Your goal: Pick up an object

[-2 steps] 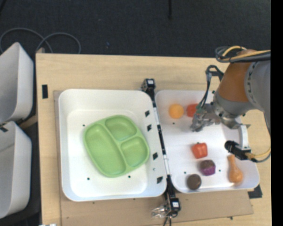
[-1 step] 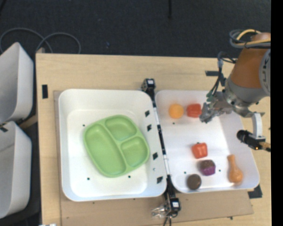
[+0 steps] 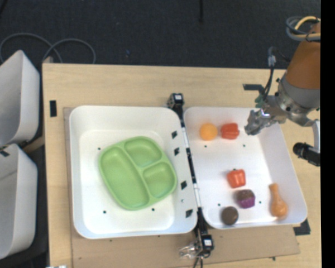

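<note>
The gripper [image 3: 254,123] is hovering over the far right part of the right bin [image 3: 279,149]; whether it is open or closed cannot be told, and nothing shows in its grasp. Just left of it, a red object [image 3: 229,131] and an orange ball [image 3: 208,132] are lying side by side. Nearer, a red pepper [image 3: 237,178], purple item [image 3: 245,198], brown ball [image 3: 229,215] and orange gourd [image 3: 277,201] are resting. A green divided plate [image 3: 136,172] is sitting in the left bin [image 3: 84,205] on the tabletop [image 3: 111,82].
</note>
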